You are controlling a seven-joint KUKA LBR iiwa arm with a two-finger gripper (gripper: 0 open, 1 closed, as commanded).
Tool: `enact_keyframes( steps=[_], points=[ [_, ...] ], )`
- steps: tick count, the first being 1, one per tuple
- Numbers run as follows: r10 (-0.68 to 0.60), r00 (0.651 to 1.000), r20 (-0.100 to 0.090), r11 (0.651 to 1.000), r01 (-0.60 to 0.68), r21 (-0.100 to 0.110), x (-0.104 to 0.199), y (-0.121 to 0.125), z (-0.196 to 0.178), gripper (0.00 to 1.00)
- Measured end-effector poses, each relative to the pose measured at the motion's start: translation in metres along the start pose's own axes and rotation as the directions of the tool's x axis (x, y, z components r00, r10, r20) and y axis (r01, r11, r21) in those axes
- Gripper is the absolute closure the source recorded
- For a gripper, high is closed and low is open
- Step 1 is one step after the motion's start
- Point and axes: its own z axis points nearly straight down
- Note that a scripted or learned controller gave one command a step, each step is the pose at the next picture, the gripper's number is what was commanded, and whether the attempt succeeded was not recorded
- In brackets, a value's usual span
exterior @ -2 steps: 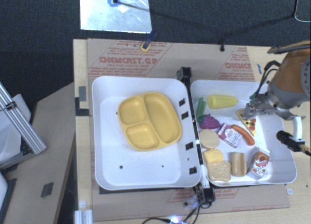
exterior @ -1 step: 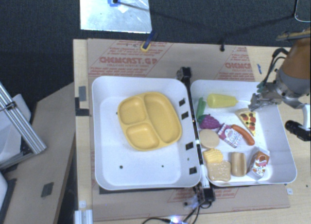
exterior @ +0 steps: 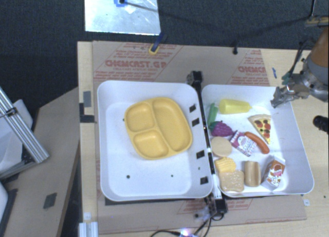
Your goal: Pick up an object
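Above the right bin's [exterior: 298, 143] far corner: my pincer [exterior: 281, 97], nothing visibly held, finger state indeterminate; pickable toy foods, pizza slice [exterior: 261, 124] nearest, all lying in that bin; grasp not yet made.

My pincer [exterior: 281, 97] hangs over the right bin's [exterior: 300, 143] far right corner, nothing between its fingers that I can make out. Pizza slice [exterior: 261, 125], yellow wedge [exterior: 234, 106], grapes [exterior: 221, 128] lie just below-left. Left bin [exterior: 110, 143] holds a yellow divided tray [exterior: 157, 127].
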Motion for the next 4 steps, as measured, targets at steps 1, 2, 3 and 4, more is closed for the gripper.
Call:
enact_keyframes(
  steps=[1, 2, 3, 4],
  points=[
    [0.001, 1.0, -0.002, 1.0, -0.001, 0.005, 0.0, 0.001, -0.012, 1.0],
    [-0.003, 1.0, -0.004, 1.0, 0.003, 0.009, 0.051, -0.027, -0.02, 1.0],
    [-0.002, 1.0, -0.004, 1.0, 0.002, 0.009, 0.091, -0.047, -0.016, 1.0],
    [-0.003, 1.0, -0.005, 1.0, 0.003, 0.009, 0.132, -0.074, -0.02, 1.0]
  ],
)
